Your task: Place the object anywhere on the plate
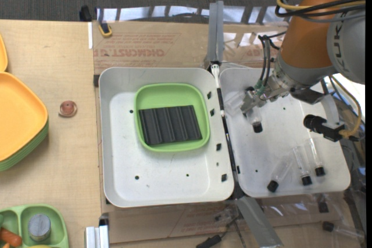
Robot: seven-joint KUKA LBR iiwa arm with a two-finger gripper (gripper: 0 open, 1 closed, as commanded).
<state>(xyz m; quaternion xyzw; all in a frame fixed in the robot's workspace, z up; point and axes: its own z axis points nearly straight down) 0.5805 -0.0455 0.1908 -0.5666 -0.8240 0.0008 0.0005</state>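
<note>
Well, the pincer (252, 105) hangs low over the upper left part of the right bin (279, 145), and whether it is apart, together or clamped on anything I cannot tell from this slant. Just under it in the view is a small clear tube (256, 124) with a black cap at its lower end. I take this as the thing to be moved. Its long axis runs roughly up and down the picture, nearly in line with the pincer above it. Whether the tube lies on the bin floor or hangs from the pincer is not clear, since the clear body almost vanishes against the white.

The green plate (144, 99) sits in the upper half of the left bin (116, 174), to the view's left of the pincer, with the wall between the bins in the way. So any carry would have to rise over that wall and travel leftward. A dark ribbed slab (171, 125) already covers most of the plate's floor, leaving bare green mainly along the rim.

Three other tubes (302, 162) lie well apart from the pincer near the lower right corner of the right bin. They can be made out mostly by their black caps.

The arm's bulk hides the far right corner of that bin.
</note>
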